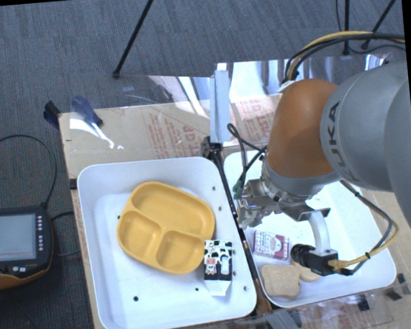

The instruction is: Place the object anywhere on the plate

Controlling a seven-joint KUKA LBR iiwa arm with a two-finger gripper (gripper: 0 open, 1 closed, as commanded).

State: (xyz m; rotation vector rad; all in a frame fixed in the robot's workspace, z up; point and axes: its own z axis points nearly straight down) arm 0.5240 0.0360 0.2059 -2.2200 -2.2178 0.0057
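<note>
Gripper [267,208] fingers I cannot tell; small red-and-white carton [270,246] looks light, stiff; I'd pinch its 2 long sides.

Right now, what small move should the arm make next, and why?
Probably lower the claw toward the red-and-white packet in the right bin. The yellow plate in the left bin carries nothing, and the claw hangs just above that packet.

My plate [165,226] looks like smooth matt yellow plastic. The bins [97,207] are glossy white plastic. The carton [218,266] seems printed paper, perhaps.
</note>
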